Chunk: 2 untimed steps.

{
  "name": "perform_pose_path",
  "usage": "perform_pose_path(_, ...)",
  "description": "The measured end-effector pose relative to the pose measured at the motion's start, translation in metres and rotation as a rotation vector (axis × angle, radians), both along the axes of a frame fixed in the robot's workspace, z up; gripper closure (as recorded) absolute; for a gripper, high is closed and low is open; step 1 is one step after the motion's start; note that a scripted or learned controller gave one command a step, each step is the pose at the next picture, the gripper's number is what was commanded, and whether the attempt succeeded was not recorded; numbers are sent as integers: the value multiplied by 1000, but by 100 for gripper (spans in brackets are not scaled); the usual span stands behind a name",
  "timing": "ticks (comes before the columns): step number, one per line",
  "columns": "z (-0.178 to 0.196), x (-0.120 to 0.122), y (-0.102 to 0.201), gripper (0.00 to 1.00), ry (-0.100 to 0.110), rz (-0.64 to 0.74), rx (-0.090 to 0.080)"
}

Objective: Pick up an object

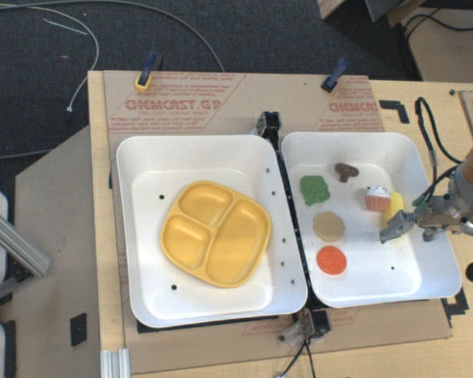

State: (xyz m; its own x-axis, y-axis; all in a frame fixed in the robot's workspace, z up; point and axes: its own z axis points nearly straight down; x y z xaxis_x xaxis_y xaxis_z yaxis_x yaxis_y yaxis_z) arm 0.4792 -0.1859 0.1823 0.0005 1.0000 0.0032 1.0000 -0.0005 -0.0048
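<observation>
Dark carpet surrounds a cardboard-topped bench that carries two shallow white plastic bins set side by side. Well away from the jaws, the left bin holds a round yellow plastic plate divided into three compartments. The right bin has the grey gripper reaching in over its right wall; I cannot tell whether the jaws are apart or together, and no object is visible between them. Beyond the jaws toward the bin's middle lies a flat round tan disc. Farther from the jaws than the disc lies a crumpled green leafy piece. Toward the bin's near edge from the jaws rests a flat red-orange disc. Just beside the jaws, toward the far wall, a small pink-and-white cupcake-like toy touches a yellow piece. Near the far wall sits a small brown lump.
</observation>
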Motion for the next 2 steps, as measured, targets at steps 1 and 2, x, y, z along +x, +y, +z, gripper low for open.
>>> perform_pose_path(1, -56, 7, -6, 0, 1, 0, 0)
perform_pose_path(2, -42, 8, -6, 100, -5, 0, -2)
